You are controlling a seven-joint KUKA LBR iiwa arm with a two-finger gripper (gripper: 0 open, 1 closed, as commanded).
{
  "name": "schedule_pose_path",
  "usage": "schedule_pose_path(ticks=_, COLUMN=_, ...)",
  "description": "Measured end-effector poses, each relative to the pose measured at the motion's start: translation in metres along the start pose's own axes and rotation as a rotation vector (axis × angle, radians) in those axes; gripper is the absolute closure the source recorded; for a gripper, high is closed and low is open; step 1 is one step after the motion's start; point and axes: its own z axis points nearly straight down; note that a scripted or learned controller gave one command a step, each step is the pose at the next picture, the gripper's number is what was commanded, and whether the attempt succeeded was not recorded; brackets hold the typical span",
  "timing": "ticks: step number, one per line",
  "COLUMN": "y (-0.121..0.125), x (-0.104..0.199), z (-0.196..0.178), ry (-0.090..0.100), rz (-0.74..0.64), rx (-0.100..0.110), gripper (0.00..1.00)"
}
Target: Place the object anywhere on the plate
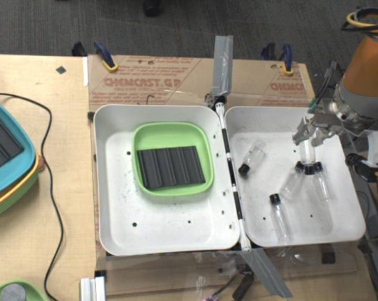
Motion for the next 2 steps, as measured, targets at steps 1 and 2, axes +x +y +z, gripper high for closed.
schedule_pose_path(ticks=1, y=0.0, x=0.0, z=0.0, ry=0.0, rz=0.0, rx=0.0, gripper=0.0)
schedule_pose_path(ticks=2, y=-0.004, x=-0.035, z=-0.055, ry=-0.001, rz=0.29, rx=-0.001, gripper=0.0)
